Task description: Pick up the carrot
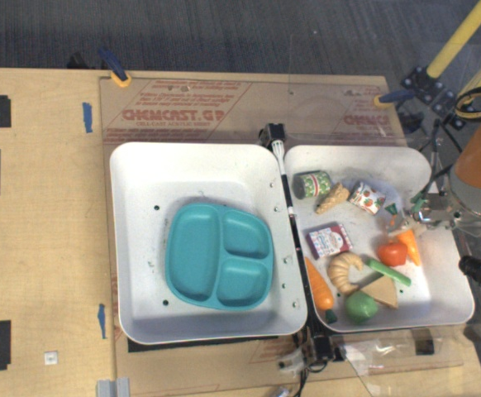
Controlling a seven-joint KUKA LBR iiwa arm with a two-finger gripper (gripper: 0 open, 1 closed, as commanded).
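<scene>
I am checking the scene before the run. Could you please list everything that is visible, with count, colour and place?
bins: two, white, side by side on the bench
tray: one, teal, three compartments, in the left bin
carrot: one, orange with a green end, right bin, along its left wall
can: one, green, right bin, top left
croissant: one, tan, right bin, centre
green ball: one, right bin, near the front
tomato: one, red-orange, right bin, right of centre
purple packet: one, right bin
arm: one, grey and orange, at the right edge
hand: one, over the right bin's right side

The arm (478, 168) enters at the view's right edge, orange band uppermost, its tool (426, 213) reaching leftward, low.
</scene>
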